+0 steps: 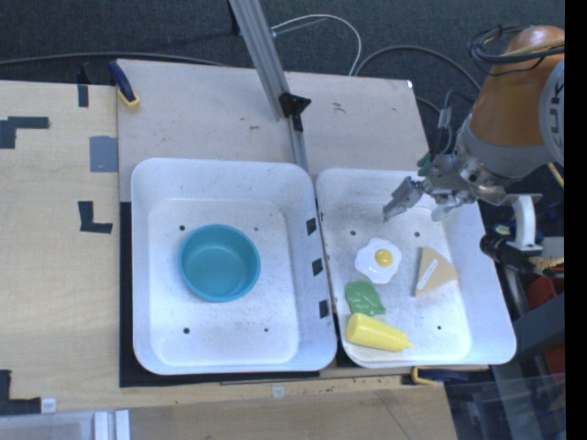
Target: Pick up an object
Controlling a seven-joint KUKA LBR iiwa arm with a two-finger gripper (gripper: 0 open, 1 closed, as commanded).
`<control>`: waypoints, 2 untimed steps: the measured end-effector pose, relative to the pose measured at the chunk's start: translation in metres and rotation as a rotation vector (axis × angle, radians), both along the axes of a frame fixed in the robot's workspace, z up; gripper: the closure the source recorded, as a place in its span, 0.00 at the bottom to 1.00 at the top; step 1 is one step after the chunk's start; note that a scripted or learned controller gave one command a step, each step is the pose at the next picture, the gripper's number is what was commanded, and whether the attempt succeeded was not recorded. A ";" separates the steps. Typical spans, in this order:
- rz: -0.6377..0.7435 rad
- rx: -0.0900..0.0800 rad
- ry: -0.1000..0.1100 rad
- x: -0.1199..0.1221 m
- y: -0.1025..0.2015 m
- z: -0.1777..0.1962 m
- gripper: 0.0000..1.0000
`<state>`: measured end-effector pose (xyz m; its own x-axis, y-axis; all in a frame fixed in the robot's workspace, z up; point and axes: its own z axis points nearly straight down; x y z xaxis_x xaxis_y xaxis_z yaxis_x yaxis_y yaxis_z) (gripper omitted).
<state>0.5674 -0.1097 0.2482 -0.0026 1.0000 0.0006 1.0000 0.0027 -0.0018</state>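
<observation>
Right bin (477, 337) holds a fried egg (378, 260) below the tool (417, 204); tool open, holding nothing.

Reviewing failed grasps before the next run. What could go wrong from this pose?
1. The fried egg, green piece and yellow piece lie close together in the right bin; a descent there could nudge a neighbour or catch two.
2. The egg looks flat, so fingers may slide over it.
3. The cheese wedge lies near the bin's right side, and the gripper hangs above the bin's upper part, so a grasp there might clip the wall.
</observation>
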 end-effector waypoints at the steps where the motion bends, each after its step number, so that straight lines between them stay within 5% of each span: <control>1: 0.000 0.000 0.000 0.000 0.000 0.000 0.00; 2: -0.002 -0.001 0.004 -0.005 -0.002 -0.044 0.00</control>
<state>0.5622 -0.1114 0.2038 -0.0010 1.0000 -0.0005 1.0000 0.0010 -0.0061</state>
